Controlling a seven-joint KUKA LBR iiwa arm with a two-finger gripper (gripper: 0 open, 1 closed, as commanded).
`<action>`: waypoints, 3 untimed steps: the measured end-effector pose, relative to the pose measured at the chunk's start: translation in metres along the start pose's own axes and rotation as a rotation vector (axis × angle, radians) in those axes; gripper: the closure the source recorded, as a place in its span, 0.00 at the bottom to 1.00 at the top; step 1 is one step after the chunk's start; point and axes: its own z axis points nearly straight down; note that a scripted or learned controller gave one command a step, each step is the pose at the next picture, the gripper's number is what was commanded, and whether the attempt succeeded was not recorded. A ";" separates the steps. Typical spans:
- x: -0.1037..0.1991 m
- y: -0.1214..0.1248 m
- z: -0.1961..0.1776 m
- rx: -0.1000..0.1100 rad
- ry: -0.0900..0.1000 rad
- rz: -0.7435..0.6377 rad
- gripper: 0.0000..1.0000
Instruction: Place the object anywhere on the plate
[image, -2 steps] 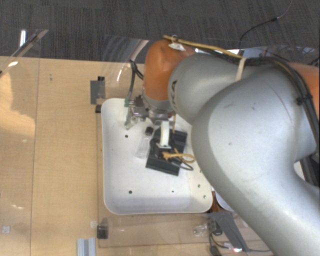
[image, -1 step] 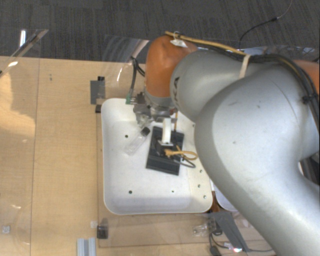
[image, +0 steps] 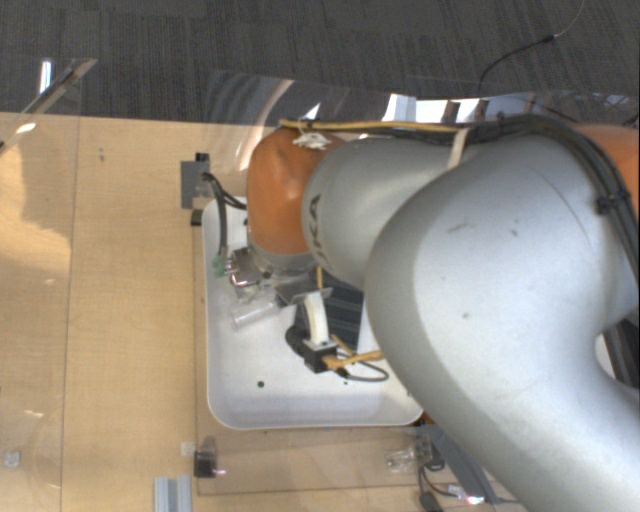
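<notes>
My gripper (image: 248, 296) hangs low over the left part of a white bin (image: 290, 405), right under the orange wrist band (image: 275, 205). A small green bit (image: 218, 267) shows at the bin's left wall, just beside the gripper. Whether it is held I cannot tell. A dark ribbed thing (image: 345, 305) lies partly under the arm, to the right of the gripper. The bulky grey arm hides the rest of this bin and nearly everything to the right.
A small dark speck (image: 261, 383) lies on the bin's floor near its front. A dark clamp (image: 194, 183) sits at the bin's back left corner, and another (image: 206, 462) sits by the front edge. Bare wooden bench (image: 100, 300) stretches to the left.
</notes>
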 end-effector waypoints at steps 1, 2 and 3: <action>0.008 -0.074 -0.003 -0.008 -0.002 -0.243 1.00; 0.006 -0.067 -0.181 0.008 -0.001 -0.572 1.00; -0.001 -0.075 -0.014 0.009 -0.002 -0.160 1.00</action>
